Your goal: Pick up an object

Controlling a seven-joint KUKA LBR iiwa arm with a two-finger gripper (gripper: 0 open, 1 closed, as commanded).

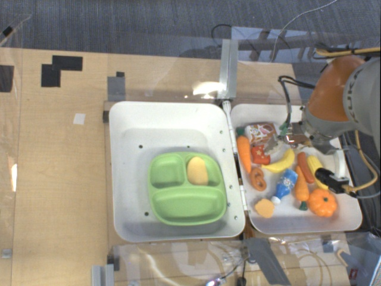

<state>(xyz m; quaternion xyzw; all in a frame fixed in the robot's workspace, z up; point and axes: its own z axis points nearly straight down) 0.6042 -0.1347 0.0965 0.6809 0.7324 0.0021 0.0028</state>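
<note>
The grey two-finger gripper (293, 137) hangs over the right white plastic bin (351, 219), near the curved yellow banana (280, 162); whether its claw is apart or together I cannot tell. Nothing looks lifted yet — seemingly the whole pick remains; 1 yellow egg-shaped toy (197, 171) sits in the green divided tray (186, 204).

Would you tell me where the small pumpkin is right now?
The pumpkin sits in the right bin, near its front right corner, just beside the tip of an orange carrot.

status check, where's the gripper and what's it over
Gripper low in right bin, over snack packet and banana. Nothing seen held. Toys crowded close together. Green tray in left bin.
</note>
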